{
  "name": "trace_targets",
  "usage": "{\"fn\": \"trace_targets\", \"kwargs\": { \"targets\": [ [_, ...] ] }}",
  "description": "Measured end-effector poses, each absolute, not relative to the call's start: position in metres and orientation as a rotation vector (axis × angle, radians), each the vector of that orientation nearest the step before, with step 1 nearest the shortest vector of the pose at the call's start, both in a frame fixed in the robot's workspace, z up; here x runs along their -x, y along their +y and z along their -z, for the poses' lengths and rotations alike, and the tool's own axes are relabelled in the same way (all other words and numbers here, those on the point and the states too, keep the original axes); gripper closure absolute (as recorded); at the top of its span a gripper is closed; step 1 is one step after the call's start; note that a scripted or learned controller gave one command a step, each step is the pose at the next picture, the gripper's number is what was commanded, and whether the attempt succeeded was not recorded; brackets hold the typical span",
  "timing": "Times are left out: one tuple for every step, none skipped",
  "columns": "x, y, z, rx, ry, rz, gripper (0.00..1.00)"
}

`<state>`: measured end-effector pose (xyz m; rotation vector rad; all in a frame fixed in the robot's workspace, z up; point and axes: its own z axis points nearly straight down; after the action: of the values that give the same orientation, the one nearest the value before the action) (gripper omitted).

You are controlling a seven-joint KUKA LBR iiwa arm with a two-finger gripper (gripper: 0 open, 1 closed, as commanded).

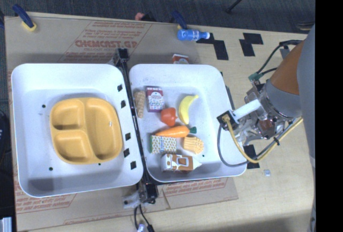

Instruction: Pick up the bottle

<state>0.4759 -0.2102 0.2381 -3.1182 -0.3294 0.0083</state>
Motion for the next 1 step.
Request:
{"fn": "trace_targets", "kwargs": {
  "targets": [
    [-0.4761,-0.2105,-0.24,3.12,-0.328,-0.005,1.0]
  ]
}}
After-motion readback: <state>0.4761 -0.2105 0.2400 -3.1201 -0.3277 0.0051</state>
